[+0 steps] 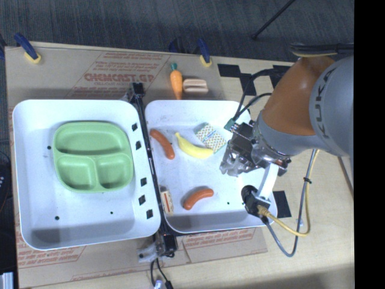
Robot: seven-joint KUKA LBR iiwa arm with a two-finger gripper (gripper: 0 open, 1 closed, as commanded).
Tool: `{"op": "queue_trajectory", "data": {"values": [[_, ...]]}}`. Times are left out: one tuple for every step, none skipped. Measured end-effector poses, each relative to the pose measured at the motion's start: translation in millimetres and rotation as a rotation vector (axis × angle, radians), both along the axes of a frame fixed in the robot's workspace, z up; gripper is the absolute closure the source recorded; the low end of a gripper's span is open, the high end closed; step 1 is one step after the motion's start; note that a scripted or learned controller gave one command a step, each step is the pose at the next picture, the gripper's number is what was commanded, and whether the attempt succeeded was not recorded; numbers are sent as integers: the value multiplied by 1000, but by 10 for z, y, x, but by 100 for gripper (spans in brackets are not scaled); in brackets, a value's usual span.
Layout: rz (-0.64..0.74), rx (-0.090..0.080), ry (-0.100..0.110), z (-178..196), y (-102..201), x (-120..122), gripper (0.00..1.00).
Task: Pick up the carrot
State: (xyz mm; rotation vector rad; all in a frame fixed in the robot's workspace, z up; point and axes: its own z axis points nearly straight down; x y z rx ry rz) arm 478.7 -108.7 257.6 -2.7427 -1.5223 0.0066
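The carrot (175, 83), orange with a green top, lies outside the bins on the cardboard just behind the right bin's (180, 108) back rim. My gripper (232, 164) hangs over the right side of the right bin, well in front and to the right of the carrot. Nothing shows in its grasp. The grey and orange arm (301, 107) covers the bin's right rim.
A small bun-like toy (195, 87) sits right beside the carrot. The right bin holds two sausages (162, 143) (197, 197), a banana (192, 148), a checkered box (210, 136) and a small block (166, 201). A green divided tray (93, 155) fills the left bin (30, 161).
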Motion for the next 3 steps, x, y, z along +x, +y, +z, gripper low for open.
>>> {"op": "queue_trajectory", "data": {"values": [[-66, -2, -4, 1249, -362, 149, 100], [-123, 0, 0, 217, -247, -29, 100], [-95, -2, -4, 981, -771, -22, 100]]}}
